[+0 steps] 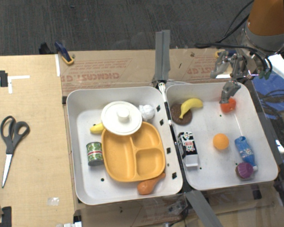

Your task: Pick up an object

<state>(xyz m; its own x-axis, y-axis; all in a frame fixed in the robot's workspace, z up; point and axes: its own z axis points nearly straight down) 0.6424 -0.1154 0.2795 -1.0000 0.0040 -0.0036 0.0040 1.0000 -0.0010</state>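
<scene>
Reaching in from the right, grey arm with an orange band (266, 9), two-finger gripper (229, 91) down at the back of the right shallow white bin (263, 127). Cannot tell whether open or pressed together. Touching or just above a small red-orange round object (228, 106), not visibly pinched. Elsewhere in that bin: yellow banana (190, 105) over a dark brown disc (180, 115) at the back left, black-and-white small box (188, 145) against the left wall, orange ball (221, 142) near the middle, blue plastic bottle (244, 150) just beside a dark purple round thing (245, 170) at the front right. Holding in the left white bin (79, 148): yellow-orange divided plastic tray (135, 156), white round lid with a knob (121, 117) overlapping its back edge, green tin can (94, 153) to its left, orange-brown piece (147, 186) at the front. Lying on the wooden bench (34, 155) well to the left, black-handled scissors (10, 138).
</scene>
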